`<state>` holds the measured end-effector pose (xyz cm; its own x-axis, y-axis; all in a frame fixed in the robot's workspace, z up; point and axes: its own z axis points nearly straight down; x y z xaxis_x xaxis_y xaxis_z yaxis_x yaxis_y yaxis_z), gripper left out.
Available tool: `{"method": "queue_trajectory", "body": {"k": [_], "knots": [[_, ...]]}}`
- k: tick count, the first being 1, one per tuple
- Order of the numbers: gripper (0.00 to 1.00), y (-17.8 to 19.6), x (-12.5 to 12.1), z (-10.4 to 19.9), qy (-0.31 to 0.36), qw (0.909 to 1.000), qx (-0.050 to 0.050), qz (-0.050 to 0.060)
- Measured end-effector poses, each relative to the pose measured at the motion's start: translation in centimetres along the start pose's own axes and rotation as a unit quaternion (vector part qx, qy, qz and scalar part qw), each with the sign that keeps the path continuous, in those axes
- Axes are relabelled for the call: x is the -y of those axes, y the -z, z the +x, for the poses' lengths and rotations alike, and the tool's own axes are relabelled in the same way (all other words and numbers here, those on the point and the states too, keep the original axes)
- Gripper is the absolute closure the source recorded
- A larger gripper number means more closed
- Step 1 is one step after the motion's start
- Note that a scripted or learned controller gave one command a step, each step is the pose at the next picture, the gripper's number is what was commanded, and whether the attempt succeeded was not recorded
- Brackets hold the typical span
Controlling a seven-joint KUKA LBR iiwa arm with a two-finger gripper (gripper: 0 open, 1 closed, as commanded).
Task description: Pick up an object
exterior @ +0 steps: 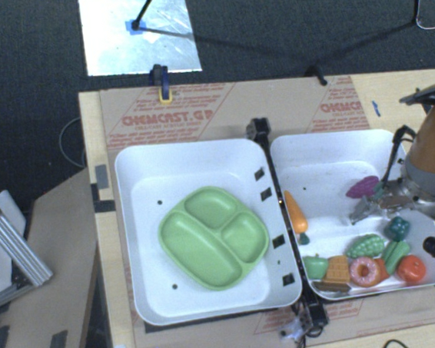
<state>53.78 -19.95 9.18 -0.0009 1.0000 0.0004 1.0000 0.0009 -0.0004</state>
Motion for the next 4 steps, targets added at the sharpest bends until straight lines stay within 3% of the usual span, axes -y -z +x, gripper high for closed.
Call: {"method": "queue_trajectory", "body": {"k": [1,3,4], "knots": [[1.00,1.2,-0.1,-0.1,0.000,1.0000,0.001,-0.002],[1.00,11.8,-0.1,-0.1,0.002,1.0000,0.001,-0.003],[1.00,13.4,-0.2,-0.1,0.002,1.0000,0.001,-0.002]]}}
